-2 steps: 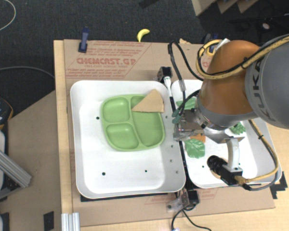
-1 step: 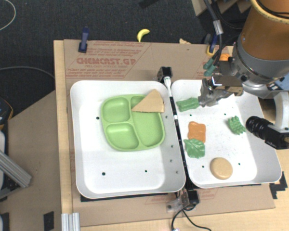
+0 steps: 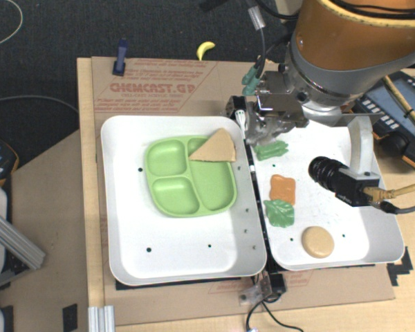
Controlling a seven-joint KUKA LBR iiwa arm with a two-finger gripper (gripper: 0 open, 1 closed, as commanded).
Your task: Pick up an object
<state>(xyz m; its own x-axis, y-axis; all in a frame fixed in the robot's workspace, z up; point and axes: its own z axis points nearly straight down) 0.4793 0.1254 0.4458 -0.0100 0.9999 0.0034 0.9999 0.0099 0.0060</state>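
My gripper (image 3: 265,134) hangs low over the far left corner of the right bin (image 3: 380,244), close to the wall shared with the left bin. Just below its tip lies a pale green leafy piece (image 3: 272,149); whether the two touch is unclear. Further toward the front of the same bin lie an orange block (image 3: 283,187), a darker green leaf (image 3: 280,213) and a round tan disc (image 3: 318,241). In the left bin (image 3: 124,241) a green divided plate (image 3: 173,185) carries a tan wedge (image 3: 214,147) on its far right corner.
The arm's big grey and orange body (image 3: 360,33) covers the far right of the bench. A brown cardboard sheet (image 3: 159,81) lies behind the bins, with a blue clip (image 3: 120,57) and a small yellow piece (image 3: 205,48) at its far edge.
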